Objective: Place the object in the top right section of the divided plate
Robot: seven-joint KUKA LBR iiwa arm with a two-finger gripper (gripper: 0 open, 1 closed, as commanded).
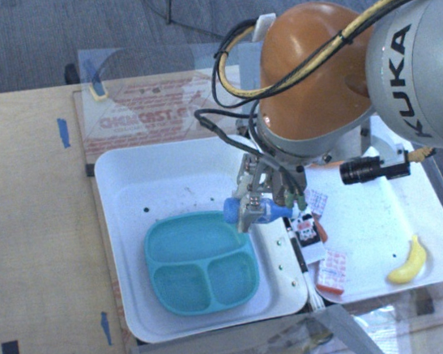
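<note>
Claw grips blue object at divided plate's right rim; early release could drop it outside.

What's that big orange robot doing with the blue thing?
The robot's gripper is holding a small blue object just above the right edge of the teal divided plate in the left bin. It hasn't put it down yet. A banana and some small packets sit in the right bin.
</note>
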